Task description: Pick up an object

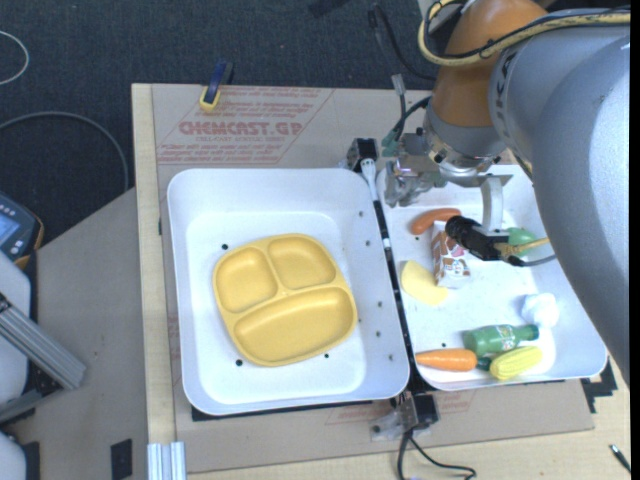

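My gripper [404, 182] hangs below the orange wrist band, over the far left corner of the right bin [575, 353], close to the divider between the bins. Just in front of it lies an orange sausage [434, 220]. A small brown-and-white carton [452, 262] stands beside a pale yellow wedge [422, 284]. Nearer the front lie a carrot [446, 360], a green bottle [497, 339] and a yellow corn cob [516, 362]. Nothing is visibly held.
The left bin [190, 218] holds a yellow divided plate [284, 297]. A white lump [540, 309] and a green piece [521, 236] lie at the right bin's right side, partly under the arm. The big grey arm covers the bin's far right.
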Available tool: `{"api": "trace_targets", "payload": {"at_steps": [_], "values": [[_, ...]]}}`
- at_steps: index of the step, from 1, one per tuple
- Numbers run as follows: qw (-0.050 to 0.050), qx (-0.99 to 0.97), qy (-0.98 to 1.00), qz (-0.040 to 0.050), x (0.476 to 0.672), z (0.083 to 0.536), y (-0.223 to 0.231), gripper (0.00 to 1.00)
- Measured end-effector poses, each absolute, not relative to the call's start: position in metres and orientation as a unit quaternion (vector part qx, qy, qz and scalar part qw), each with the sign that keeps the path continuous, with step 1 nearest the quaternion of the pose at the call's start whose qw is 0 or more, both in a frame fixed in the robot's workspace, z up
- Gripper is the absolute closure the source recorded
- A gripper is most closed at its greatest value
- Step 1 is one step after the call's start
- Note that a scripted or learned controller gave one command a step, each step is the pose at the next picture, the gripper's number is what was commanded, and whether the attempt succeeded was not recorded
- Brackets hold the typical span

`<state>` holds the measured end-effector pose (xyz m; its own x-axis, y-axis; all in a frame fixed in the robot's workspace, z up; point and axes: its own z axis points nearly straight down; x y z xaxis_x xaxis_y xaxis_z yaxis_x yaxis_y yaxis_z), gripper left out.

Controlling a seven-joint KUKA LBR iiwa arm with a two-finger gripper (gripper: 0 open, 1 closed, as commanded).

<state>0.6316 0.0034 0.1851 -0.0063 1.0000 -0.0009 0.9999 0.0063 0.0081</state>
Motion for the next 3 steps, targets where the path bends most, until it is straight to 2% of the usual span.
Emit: {"api": "trace_targets", "payload": {"at_steps": [1,2,3], "values": [[0.0,0.704,0.71,0.0011,0.622,0.185,0.095,1.0],[0.001,0.706,0.708,0.0014,0.668,0.082,0.118,1.0],[0.004,0.706,0.709,0.0076,0.65,0.262,0.14,1.0]]}}
